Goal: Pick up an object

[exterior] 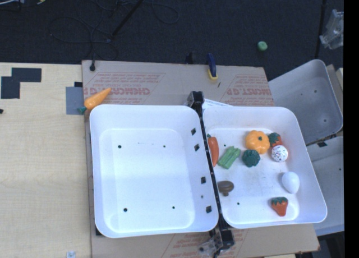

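Two white bins are set side by side on the table. The left bin fills the centre-left of the frame; the right bin sits at centre-right and carries all the candidates for picking. Along its left wall a red pepper is laid, with a green block just beside it. Further right a pumpkin, a dark green piece, a small broccoli and a speckled ball are clustered near one another. A brown piece lies lower left, an egg and a strawberry lower right. A carrot rests outside the bins, at the upper left corner of the left bin.

The state of the end effector cannot be told from this view. Nothing is seen lifted; every object rests on a surface. The task is judged not yet begun: approach, grasp and lift all remain.
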`<move>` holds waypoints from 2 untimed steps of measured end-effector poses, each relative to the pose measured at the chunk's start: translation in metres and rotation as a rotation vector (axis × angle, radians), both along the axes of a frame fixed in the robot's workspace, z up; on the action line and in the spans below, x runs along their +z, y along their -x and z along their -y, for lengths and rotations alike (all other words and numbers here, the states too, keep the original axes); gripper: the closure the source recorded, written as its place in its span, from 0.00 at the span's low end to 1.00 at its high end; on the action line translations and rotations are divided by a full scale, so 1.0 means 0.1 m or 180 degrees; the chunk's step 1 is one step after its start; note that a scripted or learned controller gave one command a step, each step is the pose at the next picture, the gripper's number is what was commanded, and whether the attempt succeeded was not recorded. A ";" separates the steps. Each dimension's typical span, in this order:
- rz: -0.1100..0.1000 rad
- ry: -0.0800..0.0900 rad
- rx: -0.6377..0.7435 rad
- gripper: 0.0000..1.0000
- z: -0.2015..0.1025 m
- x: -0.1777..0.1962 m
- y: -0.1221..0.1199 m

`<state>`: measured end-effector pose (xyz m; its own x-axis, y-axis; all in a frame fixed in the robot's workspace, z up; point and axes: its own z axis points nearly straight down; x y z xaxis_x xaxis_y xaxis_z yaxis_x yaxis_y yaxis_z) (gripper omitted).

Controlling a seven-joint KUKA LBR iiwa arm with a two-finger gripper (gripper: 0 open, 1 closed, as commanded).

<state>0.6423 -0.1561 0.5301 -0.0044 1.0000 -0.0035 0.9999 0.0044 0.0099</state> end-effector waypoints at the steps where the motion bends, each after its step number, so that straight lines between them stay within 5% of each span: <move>1: -0.0036 -0.0005 -0.0022 1.00 0.46 0.08 -0.02; 2: -0.0078 -0.0025 -0.0021 1.00 0.19 -1.06 0.46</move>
